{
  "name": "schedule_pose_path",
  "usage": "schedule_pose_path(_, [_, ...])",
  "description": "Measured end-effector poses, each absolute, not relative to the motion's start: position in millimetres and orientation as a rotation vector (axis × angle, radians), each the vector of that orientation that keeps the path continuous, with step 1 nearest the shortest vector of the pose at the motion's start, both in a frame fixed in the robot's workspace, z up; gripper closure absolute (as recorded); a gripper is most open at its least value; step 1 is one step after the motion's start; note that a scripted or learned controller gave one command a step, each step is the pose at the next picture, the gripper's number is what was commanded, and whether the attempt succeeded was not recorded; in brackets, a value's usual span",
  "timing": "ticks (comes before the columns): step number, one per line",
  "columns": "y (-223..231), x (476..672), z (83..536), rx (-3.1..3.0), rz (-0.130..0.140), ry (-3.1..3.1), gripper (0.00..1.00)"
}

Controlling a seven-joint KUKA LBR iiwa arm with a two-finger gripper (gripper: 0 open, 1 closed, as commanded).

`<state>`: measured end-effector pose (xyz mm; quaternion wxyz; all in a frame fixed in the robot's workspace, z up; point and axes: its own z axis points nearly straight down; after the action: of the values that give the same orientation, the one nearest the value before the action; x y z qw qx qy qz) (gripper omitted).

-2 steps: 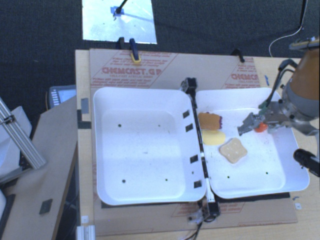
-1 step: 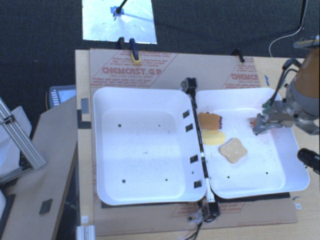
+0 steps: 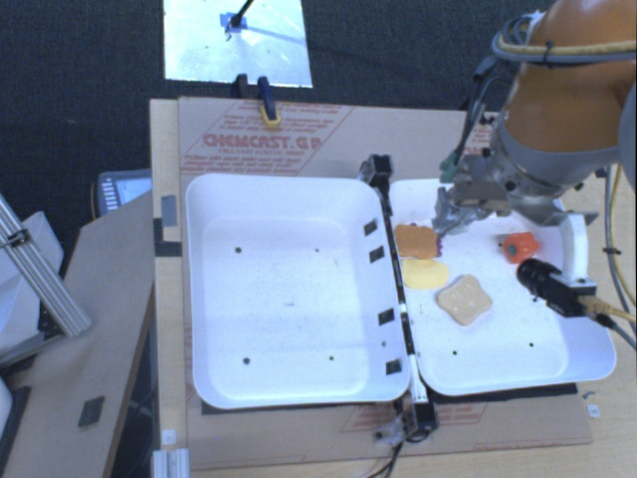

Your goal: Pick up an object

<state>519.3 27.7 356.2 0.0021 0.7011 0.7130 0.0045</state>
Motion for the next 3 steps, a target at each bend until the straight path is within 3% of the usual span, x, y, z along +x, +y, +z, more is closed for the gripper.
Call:
schedule_pose_path(1, [110,515.5,342,2.208,0.004,2.237,1.00])
schedule_pose_path(2, [100,490.7,430,2.212,0.016,2.224,1.00])
schedule_pose_path(3, [165,486.2,450,2.209,0.008,2.233,1.00])
